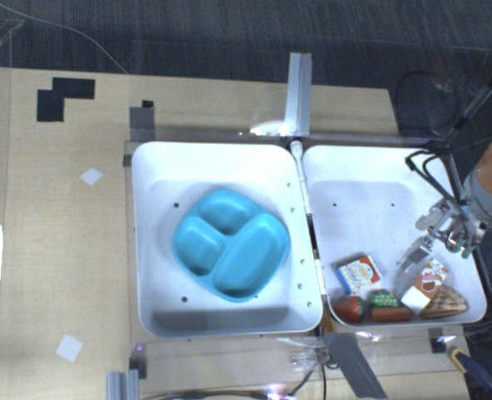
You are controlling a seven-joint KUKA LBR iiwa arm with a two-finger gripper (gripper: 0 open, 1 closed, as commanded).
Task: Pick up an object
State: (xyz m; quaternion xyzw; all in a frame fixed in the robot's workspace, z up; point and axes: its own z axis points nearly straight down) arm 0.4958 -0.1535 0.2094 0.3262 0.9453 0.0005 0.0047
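Note:
My gripper hangs over the right side of the right bin, open, with nothing between its fingers. Just below it, in the bin's front right corner, lies a cluster of toy food. It holds an orange-and-white carton, a red tomato, a green piece, a sausage, a white cube, a brown-and-white packet and a pizza slice. The packet sits closest to the lower finger.
The left bin holds a blue divided plate in its middle. A metal divider rail separates the two bins. Cables trail from the arm across the right bin's back right corner.

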